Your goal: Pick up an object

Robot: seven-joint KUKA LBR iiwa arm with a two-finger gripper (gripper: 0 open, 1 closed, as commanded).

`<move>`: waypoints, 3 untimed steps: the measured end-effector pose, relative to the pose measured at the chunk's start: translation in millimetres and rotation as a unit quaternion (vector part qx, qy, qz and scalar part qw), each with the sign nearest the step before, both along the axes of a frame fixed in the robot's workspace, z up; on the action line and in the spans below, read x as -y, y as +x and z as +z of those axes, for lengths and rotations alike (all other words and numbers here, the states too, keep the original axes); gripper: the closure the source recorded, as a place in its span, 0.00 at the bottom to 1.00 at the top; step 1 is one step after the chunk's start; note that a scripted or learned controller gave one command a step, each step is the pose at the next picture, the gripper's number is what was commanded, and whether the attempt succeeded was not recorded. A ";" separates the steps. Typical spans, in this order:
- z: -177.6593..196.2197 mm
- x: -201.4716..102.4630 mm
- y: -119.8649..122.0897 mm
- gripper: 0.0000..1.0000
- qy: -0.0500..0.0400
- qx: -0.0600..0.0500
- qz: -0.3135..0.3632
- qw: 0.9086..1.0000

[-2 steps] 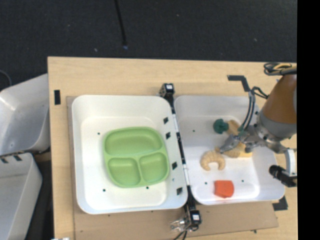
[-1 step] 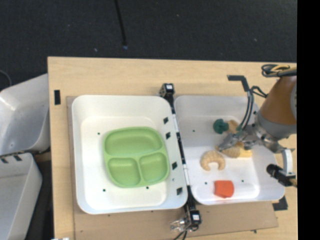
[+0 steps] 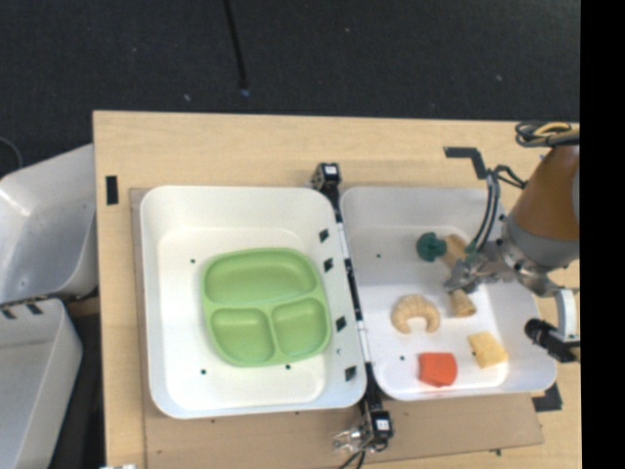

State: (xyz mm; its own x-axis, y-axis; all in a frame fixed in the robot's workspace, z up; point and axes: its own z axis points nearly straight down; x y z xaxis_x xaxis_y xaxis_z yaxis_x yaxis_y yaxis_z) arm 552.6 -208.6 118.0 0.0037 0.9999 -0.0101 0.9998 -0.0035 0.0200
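**Gripper low over the right bin's food pieces**

Nearest the camera, along the right bin's (image 3: 391, 384) near edge, lie a red block (image 3: 438, 368) and, just to its right, a yellow chunk (image 3: 487, 349). Farther in, a tan croissant (image 3: 417, 313) sits near the bin's middle. Right of it a small brown piece (image 3: 462, 305) lies directly beneath the gripper (image 3: 467, 274), and whether that gripper is clenched or released cannot be told. Beyond, a dark green object (image 3: 430, 246) rests beside a tan piece (image 3: 456, 248). Leftward, the other bin (image 3: 161, 291) carries a green divided plate (image 3: 266, 305). Behind both, the wooden bench (image 3: 244, 145) runs to dark floor.
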 end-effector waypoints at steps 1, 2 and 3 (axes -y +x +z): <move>63.5 5.2 1.1 1.00 0.004 -0.007 0.004 1.000; 115.9 6.7 2.7 1.00 0.004 -0.006 0.003 1.000; 127.4 -41.8 16.6 1.00 0.005 -0.008 0.006 1.000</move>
